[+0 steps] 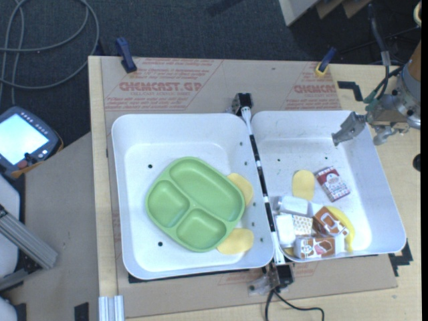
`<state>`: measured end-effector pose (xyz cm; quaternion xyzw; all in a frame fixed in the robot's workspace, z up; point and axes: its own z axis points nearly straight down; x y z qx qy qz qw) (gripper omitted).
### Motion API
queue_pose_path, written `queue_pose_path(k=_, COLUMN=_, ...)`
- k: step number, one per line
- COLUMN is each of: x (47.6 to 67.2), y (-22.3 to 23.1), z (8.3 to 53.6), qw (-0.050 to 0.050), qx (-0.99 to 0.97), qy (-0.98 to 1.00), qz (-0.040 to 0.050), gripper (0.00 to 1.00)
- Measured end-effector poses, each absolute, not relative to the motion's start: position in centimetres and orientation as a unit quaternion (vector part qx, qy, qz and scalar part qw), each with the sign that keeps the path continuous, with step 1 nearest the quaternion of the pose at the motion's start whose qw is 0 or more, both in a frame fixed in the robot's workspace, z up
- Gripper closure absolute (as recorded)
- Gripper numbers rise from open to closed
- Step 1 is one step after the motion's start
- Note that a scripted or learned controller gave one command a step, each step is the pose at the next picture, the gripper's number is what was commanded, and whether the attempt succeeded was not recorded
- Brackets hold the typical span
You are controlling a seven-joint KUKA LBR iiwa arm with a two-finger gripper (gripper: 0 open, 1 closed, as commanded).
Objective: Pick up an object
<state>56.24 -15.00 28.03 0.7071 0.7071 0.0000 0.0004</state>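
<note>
At the upper right corner of the right bin, the pincer hangs above the bin's far wall, carried by the arm that enters from the right edge of the view. Its two fingers stand apart and nothing lies between them: the pincer is open and unloaded.

The candidate objects lie below and to the left of the pincer in the view, toward the near wall of the same bin. Nearest is a small red-and-white packet, lying flat on the bin floor with its long axis running roughly from far to near, slightly slanted. Just beside it, to the left, lies a pale yellow piece. Further toward the near wall, a cluster of brown-and-white packets and a yellow banana-shaped item touch one another.

The left bin holds a green divided tray with two yellow pieces at its right rim.

Judgement: the red-and-white packet is the clearest target, since it lies apart from the cluster. The move calls for travel toward the near-left, then a descent with the fingers set across the packet's short axis.
</note>
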Motion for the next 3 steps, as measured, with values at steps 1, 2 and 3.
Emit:
queue_pose_path(k=1, x=55.4, y=-17.5, z=9.1, qw=-0.001, qx=0.707, qy=0.707, qz=-0.0004, gripper=0.00)
queue_pose_path(k=2, x=55.5, y=-17.5, z=10.1, qw=0.001, qx=0.707, qy=0.707, qz=0.0003, gripper=1.00)
queue_pose_path(k=3, x=56.0, y=-10.0, z=8.7, qw=0.002, qx=0.707, qy=0.708, qz=0.0028, gripper=1.00)
